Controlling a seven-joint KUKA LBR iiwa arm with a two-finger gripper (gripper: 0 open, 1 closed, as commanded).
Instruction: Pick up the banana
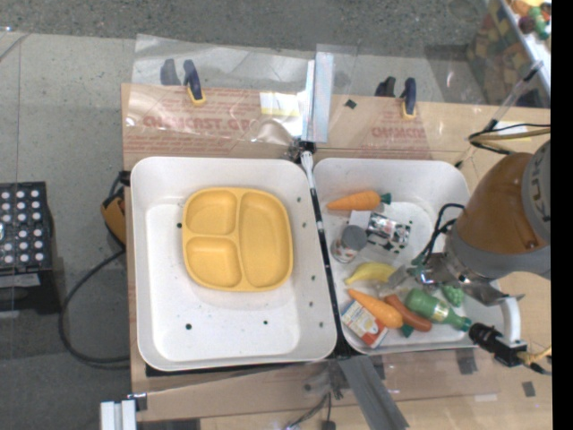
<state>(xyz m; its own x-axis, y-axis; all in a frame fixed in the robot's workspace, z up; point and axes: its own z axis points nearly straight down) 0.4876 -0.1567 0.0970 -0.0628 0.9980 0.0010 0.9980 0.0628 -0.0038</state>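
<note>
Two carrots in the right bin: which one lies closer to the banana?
The lower carrot, lying just below the banana near the bin's front. The other carrot sits by the back wall, with a small metal object between it and the banana.

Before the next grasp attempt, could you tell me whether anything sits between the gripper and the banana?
Nothing visible does. The banana lies in the right bin, with the gripper just to its right. A carrot lies close below the banana and a grey object above it, both beside the path rather than across it.
</note>
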